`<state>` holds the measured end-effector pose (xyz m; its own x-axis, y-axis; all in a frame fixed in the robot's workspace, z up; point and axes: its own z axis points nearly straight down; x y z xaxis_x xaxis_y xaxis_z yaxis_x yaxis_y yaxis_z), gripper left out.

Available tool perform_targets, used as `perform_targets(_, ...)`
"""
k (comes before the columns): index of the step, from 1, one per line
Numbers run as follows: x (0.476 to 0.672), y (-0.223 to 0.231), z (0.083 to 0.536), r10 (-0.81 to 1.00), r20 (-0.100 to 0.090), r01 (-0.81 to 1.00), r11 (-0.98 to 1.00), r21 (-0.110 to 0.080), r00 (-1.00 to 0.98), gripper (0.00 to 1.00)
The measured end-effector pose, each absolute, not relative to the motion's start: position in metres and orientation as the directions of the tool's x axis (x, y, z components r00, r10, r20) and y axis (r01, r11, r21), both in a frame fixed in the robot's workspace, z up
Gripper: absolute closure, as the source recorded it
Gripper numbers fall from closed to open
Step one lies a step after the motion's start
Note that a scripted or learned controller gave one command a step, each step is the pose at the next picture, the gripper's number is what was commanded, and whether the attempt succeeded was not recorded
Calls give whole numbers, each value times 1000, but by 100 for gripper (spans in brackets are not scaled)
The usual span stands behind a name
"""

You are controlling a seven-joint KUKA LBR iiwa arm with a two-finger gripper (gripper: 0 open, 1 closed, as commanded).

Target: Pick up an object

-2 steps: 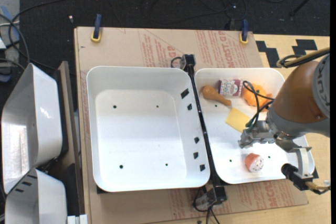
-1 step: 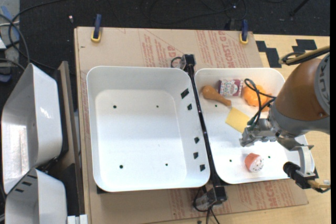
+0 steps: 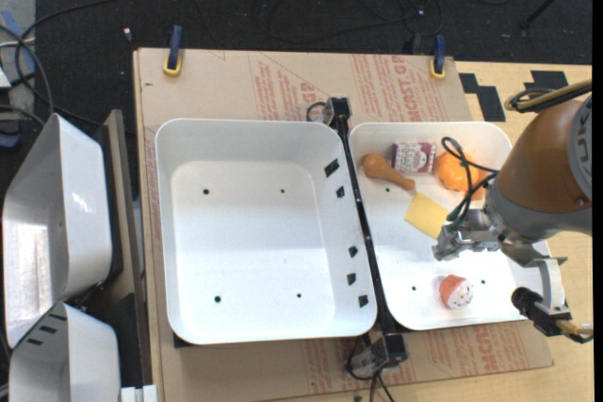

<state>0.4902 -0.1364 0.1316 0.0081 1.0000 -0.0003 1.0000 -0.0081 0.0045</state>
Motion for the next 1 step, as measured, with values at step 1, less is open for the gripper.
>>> perform_targets(1, 490, -136, 131, 1000, 0, 1000, -10, 4, 10, 0)
